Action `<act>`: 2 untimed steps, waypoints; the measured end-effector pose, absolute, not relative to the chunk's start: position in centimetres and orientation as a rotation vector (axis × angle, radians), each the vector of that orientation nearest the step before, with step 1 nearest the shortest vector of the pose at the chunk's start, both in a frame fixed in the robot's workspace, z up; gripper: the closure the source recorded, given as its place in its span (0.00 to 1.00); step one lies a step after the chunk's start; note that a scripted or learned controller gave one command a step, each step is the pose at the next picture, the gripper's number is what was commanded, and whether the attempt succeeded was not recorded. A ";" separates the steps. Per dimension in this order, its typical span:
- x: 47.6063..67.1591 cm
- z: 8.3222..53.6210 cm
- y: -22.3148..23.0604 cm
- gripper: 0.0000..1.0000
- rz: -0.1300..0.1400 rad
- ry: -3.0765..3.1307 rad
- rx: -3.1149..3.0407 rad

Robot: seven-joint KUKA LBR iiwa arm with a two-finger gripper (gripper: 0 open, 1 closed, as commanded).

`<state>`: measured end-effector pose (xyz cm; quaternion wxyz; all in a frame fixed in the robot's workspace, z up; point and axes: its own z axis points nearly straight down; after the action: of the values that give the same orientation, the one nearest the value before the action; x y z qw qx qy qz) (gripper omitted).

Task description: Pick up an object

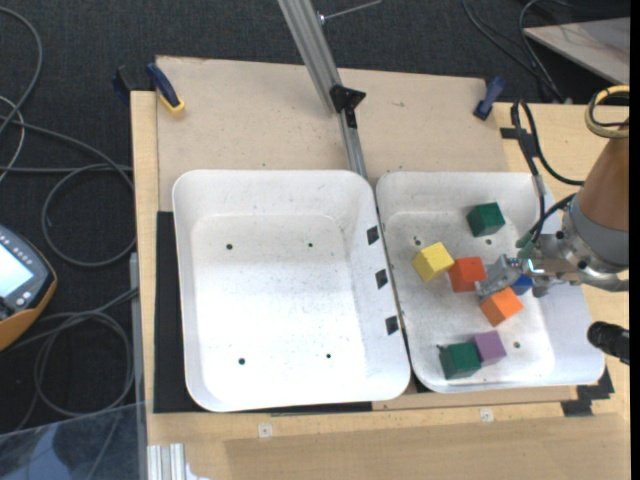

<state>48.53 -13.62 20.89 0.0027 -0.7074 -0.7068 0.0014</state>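
The hand (503, 286), at the frame's right, hung low over the orange block (501, 306) in the right bin (568, 368); its grip could not be made out. Nothing looked lifted, so picking remained.

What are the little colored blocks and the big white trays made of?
The yellow block and the green block look like painted wood or foam: flat matte faces, crisp edges, no shine. Which one, I can't tell. The left bin and right bin look like thin molded plastic: smooth white, rounded corners, raised rims, speckled with dark scuffs.
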 end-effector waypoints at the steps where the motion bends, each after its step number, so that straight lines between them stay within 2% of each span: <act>1: 48.6 21.1 -13.6 0.00 -0.001 -2.221 -2.221; 2: 49.1 15.1 -14.0 0.00 0.005 -2.216 -2.217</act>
<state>49.10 -14.03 15.09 0.0033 -0.7072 -0.7070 0.0015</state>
